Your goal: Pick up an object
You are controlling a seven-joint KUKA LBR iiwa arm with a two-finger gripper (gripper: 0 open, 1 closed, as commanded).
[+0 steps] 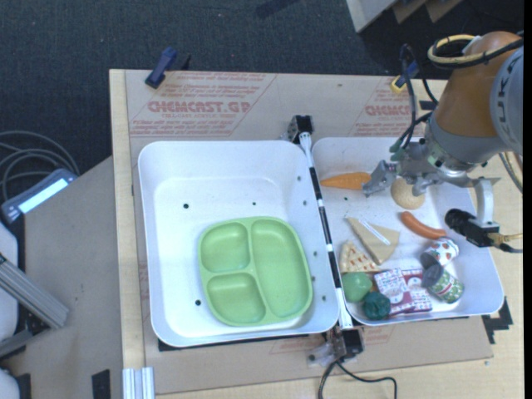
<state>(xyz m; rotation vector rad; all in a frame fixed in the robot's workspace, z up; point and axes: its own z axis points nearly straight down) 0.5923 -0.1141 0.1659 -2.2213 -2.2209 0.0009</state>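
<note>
gripper [405, 175] poised low in the right bin [490, 293], just beside the carrot [346, 180] and over a pale round roll [406, 193], presumably its target; grip state cannot be told.

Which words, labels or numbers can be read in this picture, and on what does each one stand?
"CHEMCAST GP", red print on the board behind the left bin; smaller lines around it are too blurred to read.
The same red print near the right bin, partly hidden and unreadable.
The red and white packet has print too small to read.
</note>
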